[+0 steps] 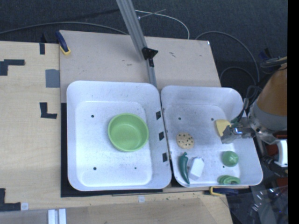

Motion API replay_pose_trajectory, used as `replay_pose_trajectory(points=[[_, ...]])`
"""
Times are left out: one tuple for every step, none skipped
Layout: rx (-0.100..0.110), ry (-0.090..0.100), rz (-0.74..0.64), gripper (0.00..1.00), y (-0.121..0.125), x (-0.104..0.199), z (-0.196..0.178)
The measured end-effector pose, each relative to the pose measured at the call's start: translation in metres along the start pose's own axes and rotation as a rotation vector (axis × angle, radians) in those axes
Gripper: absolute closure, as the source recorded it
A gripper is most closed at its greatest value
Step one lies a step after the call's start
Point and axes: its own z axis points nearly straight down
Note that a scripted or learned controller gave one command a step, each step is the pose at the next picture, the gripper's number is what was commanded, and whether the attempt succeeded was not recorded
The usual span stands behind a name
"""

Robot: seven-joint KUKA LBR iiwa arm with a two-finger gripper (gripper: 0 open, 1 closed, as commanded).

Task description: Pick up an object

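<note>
Looking down from the camera view, the table (117,55) carried two shallow white bins side by side. The left bin (84,97) held a green bowl (128,132), upright near its middle. Over in the right bin (196,97), the arm (273,101) came in from the right edge, orange band showing above the wrist, and its hand (230,133) sat low at the bin's right side, right against a yellow block (221,126) — touching or overlapping it, though whether the block was actually caught could not be told, and neither could the hand's state. A round speckled cookie (185,140) lay near the bin's centre, with a dark green pepper (183,167) just below it and a small white block (196,167) touching that pepper's right side. A green ball-like piece (229,158) sat below the hand, and a flat green item (229,179) lay by the front wall.
</note>
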Motion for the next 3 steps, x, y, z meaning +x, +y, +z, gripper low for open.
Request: replay_pose_trajectory(points=[[0.000,0.000,0.000,1.00,0.002,0.000,-0.053],[0.006,0.003,-0.004,1.00,0.019,0.045,-0.044],[0.006,0.004,-0.005,1.00,0.040,0.093,-0.036]])
